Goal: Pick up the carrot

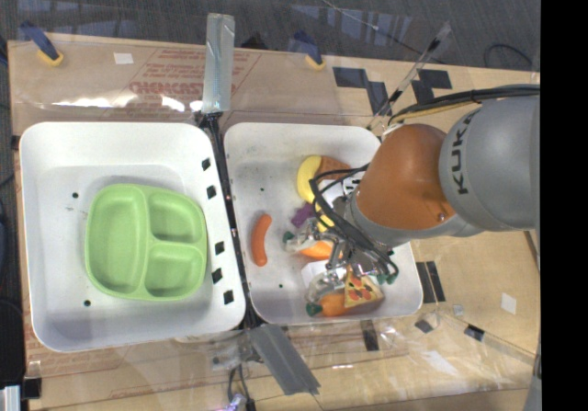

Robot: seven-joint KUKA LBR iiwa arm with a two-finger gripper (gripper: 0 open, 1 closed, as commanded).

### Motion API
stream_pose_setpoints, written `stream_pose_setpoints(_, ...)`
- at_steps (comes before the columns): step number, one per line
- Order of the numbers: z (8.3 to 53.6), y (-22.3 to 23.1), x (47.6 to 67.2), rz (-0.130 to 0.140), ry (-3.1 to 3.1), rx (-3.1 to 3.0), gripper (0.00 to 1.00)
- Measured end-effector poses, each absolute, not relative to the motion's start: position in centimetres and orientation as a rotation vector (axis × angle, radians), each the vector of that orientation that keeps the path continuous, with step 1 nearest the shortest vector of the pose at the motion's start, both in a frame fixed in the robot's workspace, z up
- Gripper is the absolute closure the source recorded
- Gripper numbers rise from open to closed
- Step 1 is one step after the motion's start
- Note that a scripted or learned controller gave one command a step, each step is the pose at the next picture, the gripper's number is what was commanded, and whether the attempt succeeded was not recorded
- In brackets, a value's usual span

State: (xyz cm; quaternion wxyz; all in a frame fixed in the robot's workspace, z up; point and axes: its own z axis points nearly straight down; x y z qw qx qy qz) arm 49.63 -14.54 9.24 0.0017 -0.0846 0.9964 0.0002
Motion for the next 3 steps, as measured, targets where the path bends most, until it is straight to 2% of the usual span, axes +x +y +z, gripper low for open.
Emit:
stream_pose_setpoints(1, 9.1, -10.2, 49.6, 0.005, 3.137, -0.230, 0.00)
stream_pose_setpoints(2, 10.1, -10.1, 49.7, 0.003, 3.135, -0.240, 1.00)
stream_pose_setpoints(3, 19.3, -8.3, 48.6, -0.002, 3.059, -0.689, 1.00)
